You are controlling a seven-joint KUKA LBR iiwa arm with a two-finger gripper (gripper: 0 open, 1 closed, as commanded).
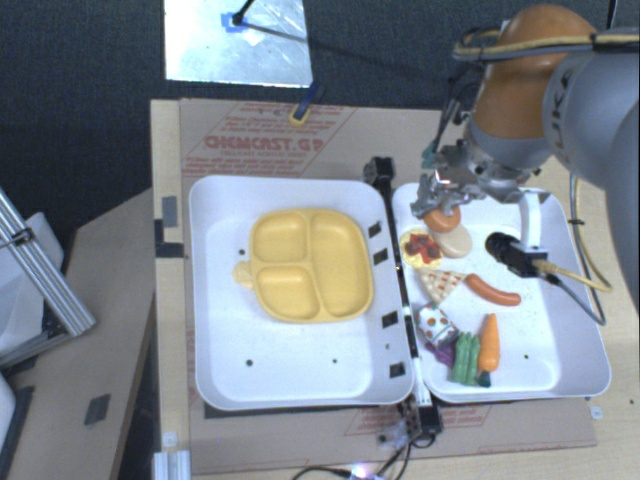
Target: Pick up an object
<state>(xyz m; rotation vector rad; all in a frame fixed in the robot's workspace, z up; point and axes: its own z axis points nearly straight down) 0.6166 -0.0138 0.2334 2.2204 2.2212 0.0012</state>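
Observation:
My gripper (441,205) hangs over the far left part of the right bin (560,363). Directly under its tip is a small orange-red toy food (445,219), touching or nearly touching it. That piece rests against a cream round piece (456,241). I cannot make out whether the orange-red piece is gripped. In the same bin lie a red-topped round piece (421,249), a pizza slice (440,285), a sausage (492,290), a carrot (489,341), a green vegetable (466,358), a purple piece (441,349) and a small patterned can (432,321).
The left bin (225,368) holds a yellow divided plate (305,265). A black hinge strip (397,268) runs between the two bins. The grey arm with its orange band (525,68) comes in over the right bin's far side.

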